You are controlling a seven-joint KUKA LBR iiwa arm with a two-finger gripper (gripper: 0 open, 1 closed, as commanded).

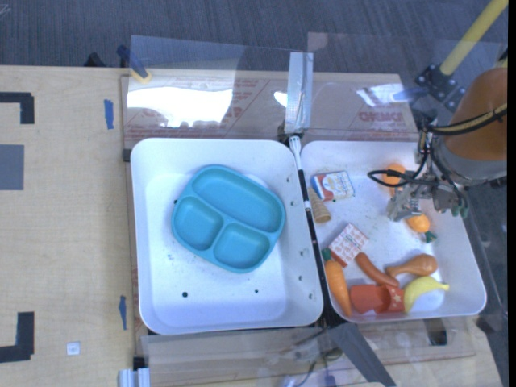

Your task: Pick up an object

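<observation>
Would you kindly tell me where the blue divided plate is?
The blue divided plate lies in the left bin, about central, across the divider from the right bin's toy food.

A blue divided plate (229, 218) lies in the left bin (153, 168). The hand (405, 208) hangs over the right bin (476, 289), beside small orange toys (419, 223); carrot (337, 287) near.

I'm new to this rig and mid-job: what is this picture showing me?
One camera looks down at a slant on two white bins side by side. The grey arm with the orange band reaches in from the right; that is the robot. Its gripper hangs over the right bin, near a small orange fruit. I cannot tell whether it holds anything. That bin also has a carrot, a sausage, a banana and small cartons. The left bin holds a blue divided plate.
</observation>
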